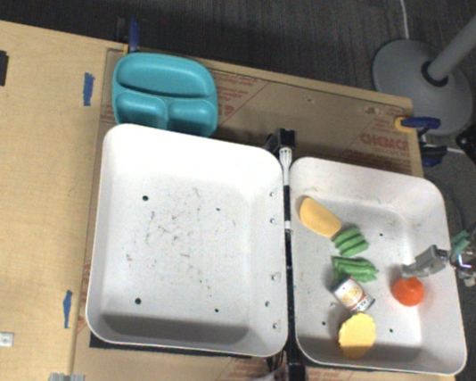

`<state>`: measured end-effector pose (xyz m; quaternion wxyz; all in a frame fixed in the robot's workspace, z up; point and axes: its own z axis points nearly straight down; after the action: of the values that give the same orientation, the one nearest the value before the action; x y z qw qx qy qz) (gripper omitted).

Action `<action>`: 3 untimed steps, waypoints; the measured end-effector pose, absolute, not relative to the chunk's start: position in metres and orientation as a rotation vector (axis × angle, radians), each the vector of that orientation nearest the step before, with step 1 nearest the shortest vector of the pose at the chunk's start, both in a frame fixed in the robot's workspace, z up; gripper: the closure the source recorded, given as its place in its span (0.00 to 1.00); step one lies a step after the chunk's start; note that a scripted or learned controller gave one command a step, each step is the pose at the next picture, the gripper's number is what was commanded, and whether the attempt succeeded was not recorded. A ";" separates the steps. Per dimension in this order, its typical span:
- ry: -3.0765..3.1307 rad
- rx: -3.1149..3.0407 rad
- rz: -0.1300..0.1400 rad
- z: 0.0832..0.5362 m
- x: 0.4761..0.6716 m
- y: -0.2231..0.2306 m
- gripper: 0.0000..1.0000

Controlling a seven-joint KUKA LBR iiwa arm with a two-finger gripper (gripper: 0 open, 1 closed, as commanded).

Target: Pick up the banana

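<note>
The gripper (430, 260) hangs low at the right bin's (427, 357) right side, just above the red tomato (408, 291) (whether it is released or clenched I cannot tell). I see nothing held in it. The banana (319, 217), probably the long yellow piece, lies far left, near the green pods (351, 243), so the reach seems misplaced.

Single fixed camera, overhead, slanted, both bins (169, 332) framed.

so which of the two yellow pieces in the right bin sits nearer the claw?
Neither by much, but the front yellow piece, beside the small can, sits slightly nearer the claw than the back yellow piece.
</note>
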<state>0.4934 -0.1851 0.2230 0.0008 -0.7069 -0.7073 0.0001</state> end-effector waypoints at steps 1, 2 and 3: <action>-2.154 -2.285 -0.002 0.085 0.479 -0.103 0.00; -1.869 -2.525 0.000 0.185 0.558 -0.067 0.00; -1.833 -2.548 0.003 0.190 0.494 0.025 0.00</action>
<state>0.4940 0.0253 0.1904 0.0017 -0.8118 -0.5840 0.0011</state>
